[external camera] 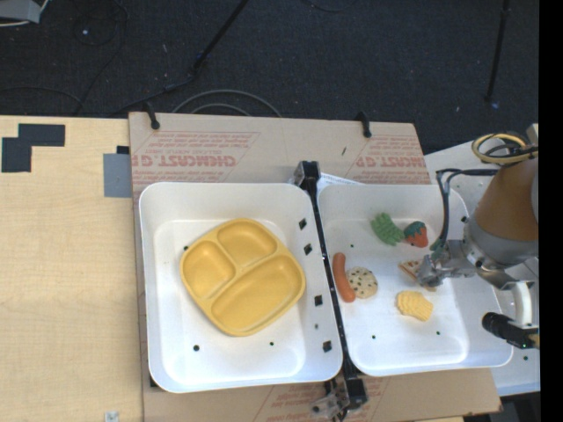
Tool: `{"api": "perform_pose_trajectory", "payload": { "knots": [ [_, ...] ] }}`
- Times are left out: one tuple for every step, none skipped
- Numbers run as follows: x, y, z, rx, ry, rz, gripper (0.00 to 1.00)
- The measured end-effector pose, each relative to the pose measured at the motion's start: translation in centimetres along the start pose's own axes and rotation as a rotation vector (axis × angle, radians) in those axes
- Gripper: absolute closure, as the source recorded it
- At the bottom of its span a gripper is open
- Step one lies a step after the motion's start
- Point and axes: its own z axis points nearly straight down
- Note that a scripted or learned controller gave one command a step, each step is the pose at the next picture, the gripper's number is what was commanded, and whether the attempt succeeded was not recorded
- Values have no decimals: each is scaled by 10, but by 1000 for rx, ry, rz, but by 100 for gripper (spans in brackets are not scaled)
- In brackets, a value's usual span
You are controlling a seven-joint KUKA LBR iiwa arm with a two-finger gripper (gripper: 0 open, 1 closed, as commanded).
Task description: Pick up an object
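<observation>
The tabletop (pixel 62 262) carries two white bins. The left bin (pixel 167 236) holds a yellow divided plate (pixel 243 276), with open floor along its walls. The right bin (pixel 387 350) has open floor along its near side; its toy foods cluster mid-bin: cookie (pixel 361 282), yellow piece (pixel 413 305), green piece (pixel 385 229), sausage (pixel 342 277). The arm (pixel 506 209) leans over the right wall. The tool (pixel 430 272) sits low beside a small wedge (pixel 410 268); its opening apparently cannot be judged.

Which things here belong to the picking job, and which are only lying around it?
Belong to the job:
gripper
toast piece, next to the gripper
yellow corn
cookie
orange sausage
green vegetable
red strawberry

Lying about:
yellow divided plate in the left bin
cardboard sheet
</observation>
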Motion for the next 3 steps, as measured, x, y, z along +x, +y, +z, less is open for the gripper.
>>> {"api": "perform_pose_trajectory", "payload": {
  "knots": [
    [1,6,-43,8,11,-7,100],
    [-3,8,-86,8,11,-7,100],
    [-4,9,-122,8,11,-8,100]
  ]
}}
